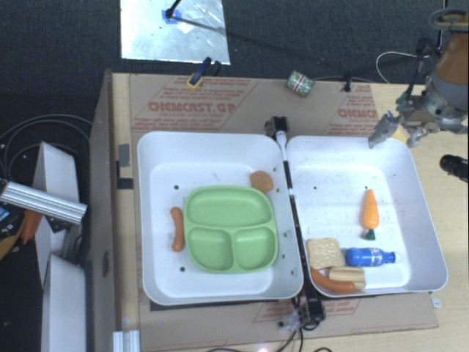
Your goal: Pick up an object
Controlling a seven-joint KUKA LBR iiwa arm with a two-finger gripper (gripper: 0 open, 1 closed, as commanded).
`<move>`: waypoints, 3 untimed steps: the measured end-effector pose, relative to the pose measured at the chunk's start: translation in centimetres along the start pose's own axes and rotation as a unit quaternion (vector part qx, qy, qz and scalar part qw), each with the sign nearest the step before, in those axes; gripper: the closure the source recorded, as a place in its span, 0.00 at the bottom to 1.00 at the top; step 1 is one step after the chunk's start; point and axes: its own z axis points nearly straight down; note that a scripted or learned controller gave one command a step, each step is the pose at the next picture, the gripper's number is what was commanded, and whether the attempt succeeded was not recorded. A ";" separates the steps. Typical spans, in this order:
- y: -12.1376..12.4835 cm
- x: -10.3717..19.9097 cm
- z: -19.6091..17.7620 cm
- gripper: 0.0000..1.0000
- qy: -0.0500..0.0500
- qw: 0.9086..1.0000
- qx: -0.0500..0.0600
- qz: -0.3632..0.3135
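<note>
My claw (399, 127) hangs over the right bin's (418, 189) far corner, holding nothing; can't tell how wide. Carrot (370, 210) lies mid-bin, well apart. Risk: bottle (368, 257), bread (324, 253) and hotdog (338, 279) crowd together, so a grab there may slip.

A silver sheet (174, 19) lies on the dark floor beyond the worktop (220, 101). A small green can (300, 83) rests on the cardboard, with black cables (44, 134) coiled at left.
</note>
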 end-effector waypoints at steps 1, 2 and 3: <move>-2.6 -1.7 11.9 0.00 0.001 1.000 0.002 0.001; -5.7 -0.3 14.4 0.00 0.000 1.000 0.001 0.001; -8.2 -0.1 14.3 0.00 0.000 1.000 0.001 0.001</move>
